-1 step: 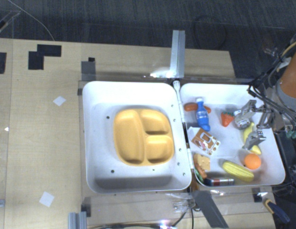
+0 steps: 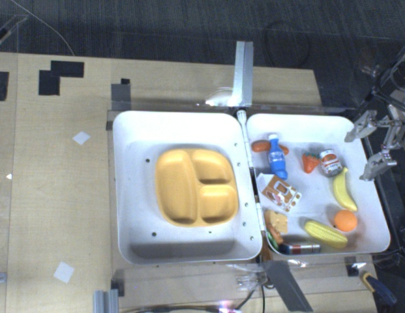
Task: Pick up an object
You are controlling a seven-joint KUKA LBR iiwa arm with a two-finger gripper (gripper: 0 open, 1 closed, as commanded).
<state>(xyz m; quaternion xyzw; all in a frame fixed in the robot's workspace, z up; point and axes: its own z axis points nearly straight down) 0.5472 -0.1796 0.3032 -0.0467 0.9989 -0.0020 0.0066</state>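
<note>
Camera view — tool (image 2: 375, 142) at right bin (image 2: 372, 240) edge.

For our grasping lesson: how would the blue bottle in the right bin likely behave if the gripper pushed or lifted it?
The blue bottle lies on its side, so a sideways push would probably roll it. Its rounded, smooth-looking body may slip between fingers. It looks like a small toy, so it is likely light and stiff.

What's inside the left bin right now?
The left bin holds one yellow divided tray, lying flat near its middle, with white floor around it. Whatever is under the tray is covered and can't be seen.
</note>
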